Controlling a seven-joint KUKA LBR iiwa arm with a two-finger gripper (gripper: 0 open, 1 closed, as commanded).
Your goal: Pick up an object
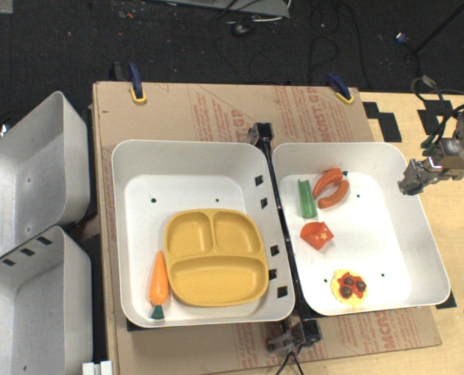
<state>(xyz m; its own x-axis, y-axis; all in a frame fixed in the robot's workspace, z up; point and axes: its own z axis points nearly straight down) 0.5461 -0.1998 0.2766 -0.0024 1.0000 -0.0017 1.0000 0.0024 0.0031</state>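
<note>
The right bin holds a green stick, a curved red-orange sausage, a red pepper piece and a small yellow pizza slice with dark toppings. In the left bin lie a yellow divided plate and an orange carrot to its left. My gripper hangs at the right bin's far right rim, well right of the sausage, with nothing seen in it.
Both bins rest on a brown cardboard sheet held by blue-yellow clamps at the back. Spare white bins stand at the left. Cables trail over the dark floor behind.
</note>
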